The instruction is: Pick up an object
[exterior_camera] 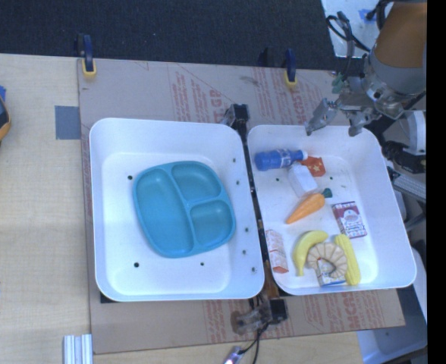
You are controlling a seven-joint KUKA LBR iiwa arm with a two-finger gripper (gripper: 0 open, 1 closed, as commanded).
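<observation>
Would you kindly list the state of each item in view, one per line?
Two-finger tool: open, holding nothing, above right bin's far rim.
Blue divided plastic plate: flat in left white bin.
Blue bottle: lying on its side.
Orange toy carrot: lying.
Yellow toy banana: lying.
Red-white small box: flat.

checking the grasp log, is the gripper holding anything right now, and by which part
Nothing is held. The gripper hangs with jaws spread at the right bin's far edge, nothing between them.

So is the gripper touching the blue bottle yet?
Apart. The camera view shows the gripper open above the bin's far rim, with bare white floor between it and the blue bottle.
</observation>
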